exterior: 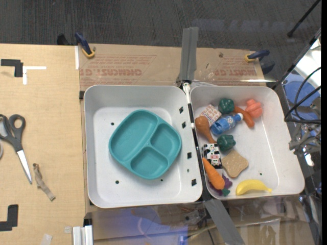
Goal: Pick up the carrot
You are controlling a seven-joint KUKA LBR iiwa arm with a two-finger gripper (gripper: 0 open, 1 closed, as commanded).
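Observation:
The carrot (213, 173) is a short orange toy lying in the right bin (286, 180), close to the bin's left wall near the front. It points diagonally toward the front right. A black-and-white spotted carton (212, 154) touches its upper end, and a purple piece (223, 189) sits at its lower tip. A slice of toast (235, 164) lies just to its right.
The right bin also holds a banana (253, 187), a green pepper (226, 142), a blue bottle (228, 122), a brown-orange piece (204, 127) and an orange-red toy (250, 111). A teal divided plate (146, 144) lies in the left bin (97, 188). Scissors (16, 139) lie on the bench at left.

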